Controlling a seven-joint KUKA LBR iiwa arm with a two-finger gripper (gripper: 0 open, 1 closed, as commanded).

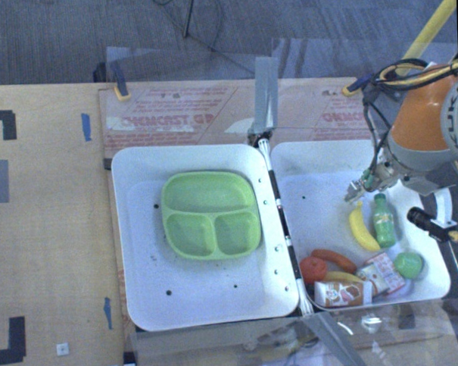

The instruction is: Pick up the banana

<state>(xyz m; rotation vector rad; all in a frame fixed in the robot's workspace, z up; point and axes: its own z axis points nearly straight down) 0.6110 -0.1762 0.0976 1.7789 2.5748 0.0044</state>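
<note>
Gripper [363,185] above banana [361,231], grip state unclear; green bottle [381,219] touching banana's right side.

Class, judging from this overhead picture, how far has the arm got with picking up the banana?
Done: the gripper has reached the right white bin. In hand: it hangs just above the curved yellow banana. Left: gripping and lifting, since the banana lies flat beside the green bottle.
</note>
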